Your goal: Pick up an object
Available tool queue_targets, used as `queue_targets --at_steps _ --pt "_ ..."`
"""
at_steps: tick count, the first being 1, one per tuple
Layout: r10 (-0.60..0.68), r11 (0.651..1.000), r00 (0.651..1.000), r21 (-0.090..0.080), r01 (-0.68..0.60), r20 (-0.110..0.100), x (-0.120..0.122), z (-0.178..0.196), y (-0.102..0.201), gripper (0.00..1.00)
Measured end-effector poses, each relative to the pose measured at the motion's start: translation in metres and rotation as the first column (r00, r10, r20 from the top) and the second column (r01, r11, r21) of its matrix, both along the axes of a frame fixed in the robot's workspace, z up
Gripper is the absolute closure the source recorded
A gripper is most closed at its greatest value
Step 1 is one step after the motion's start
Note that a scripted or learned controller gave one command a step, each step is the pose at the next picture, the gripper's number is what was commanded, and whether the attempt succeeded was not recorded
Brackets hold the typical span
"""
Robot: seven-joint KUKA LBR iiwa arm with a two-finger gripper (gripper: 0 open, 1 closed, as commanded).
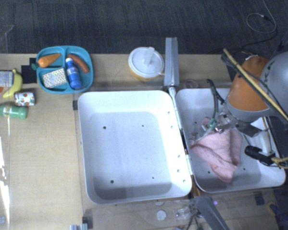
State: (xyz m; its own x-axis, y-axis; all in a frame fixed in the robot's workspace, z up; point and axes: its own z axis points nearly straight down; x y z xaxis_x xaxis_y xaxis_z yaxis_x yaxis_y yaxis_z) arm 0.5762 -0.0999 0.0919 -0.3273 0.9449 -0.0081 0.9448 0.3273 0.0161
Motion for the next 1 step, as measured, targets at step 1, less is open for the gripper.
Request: queue_targets --at_steps 1 --pt "0.081 0.997 0.997 0.002 -0.081 -0.012 0.0289 0.0697 0.0044 0.0"
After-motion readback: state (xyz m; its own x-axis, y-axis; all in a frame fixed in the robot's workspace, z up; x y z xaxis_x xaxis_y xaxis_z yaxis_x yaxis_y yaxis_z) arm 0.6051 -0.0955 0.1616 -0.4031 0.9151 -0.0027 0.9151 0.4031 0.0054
